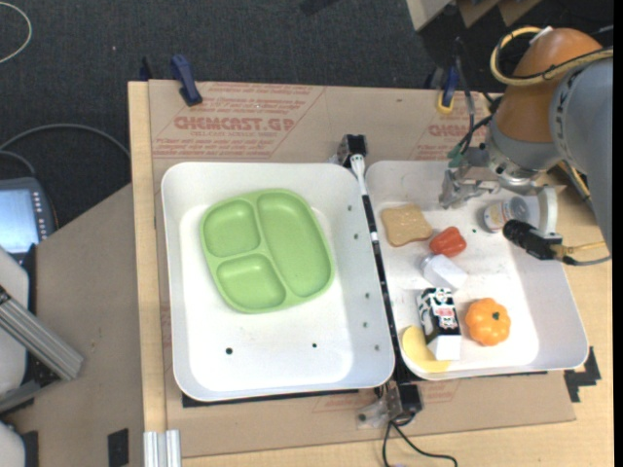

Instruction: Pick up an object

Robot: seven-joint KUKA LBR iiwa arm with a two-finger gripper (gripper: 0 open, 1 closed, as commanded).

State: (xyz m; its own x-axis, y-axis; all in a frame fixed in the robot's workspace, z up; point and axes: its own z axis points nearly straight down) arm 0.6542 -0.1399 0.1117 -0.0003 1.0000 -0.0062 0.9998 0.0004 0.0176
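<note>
The grey arm (pixel 560 95) with its orange band reaches in over the far right corner of the surface (pixel 263 125), and its claw (pixel 459 188) hangs above the far edge of the right bin (pixel 531 290), a little toward that bin's left side. From this slant I cannot tell whether the claw is wide or narrow. All the loose things lie in the right bin. A tan slice of toast (pixel 405 225) sits near the bin's left edge, just nearer than the claw and apart from it. A small red piece (pixel 448 241) lies just beside the toast, toward the middle of the bin, and a small white block (pixel 443 272) lies just nearer than the red piece. Toward the near edge stands a black-and-white carton (pixel 440 311), with an orange pumpkin (pixel 487 321) just beside it on the right. A yellow piece (pixel 419 350) lies by the near left corner, touching the carton's foot. The left bin (pixel 185 290) holds a green divided plate (pixel 268 249), set flat toward its far edge. A blue clamp (pixel 185 79) grips the far left edge of the surface
</note>
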